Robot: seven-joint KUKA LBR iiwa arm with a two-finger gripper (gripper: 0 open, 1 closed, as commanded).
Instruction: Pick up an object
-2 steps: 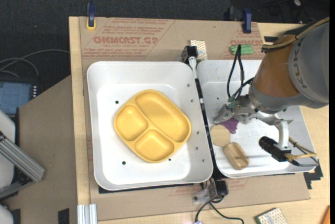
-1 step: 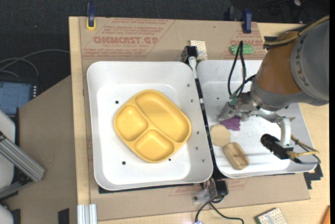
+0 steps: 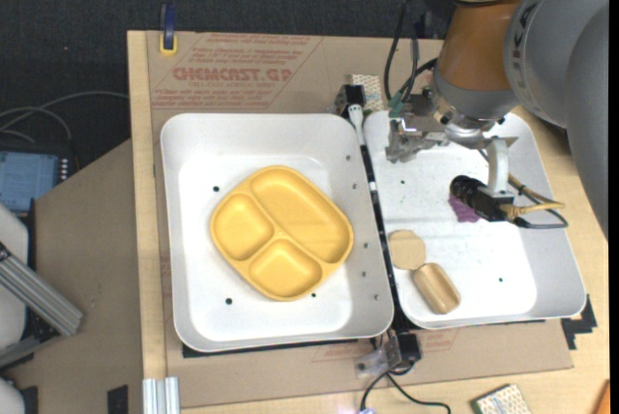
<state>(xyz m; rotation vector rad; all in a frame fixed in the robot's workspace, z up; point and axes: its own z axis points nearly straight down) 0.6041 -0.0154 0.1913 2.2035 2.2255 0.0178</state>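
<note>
My gripper hangs over the far left part of the right bin, close to the wall between the two bins. Nothing shows in it. Near that bin's front left lies a flat tan disc. A tan cylinder-shaped piece lies just in front of the disc, touching it or nearly so. Both are well in front of the gripper. A small purple thing peeks out at the bin's middle, mostly hidden by the robot's own hardware.
The left bin holds a yellow divided plate with three compartments, lying at a slant in its middle. The arm comes in from the upper right over the right bin's far side. Cardboard lies under both bins.
</note>
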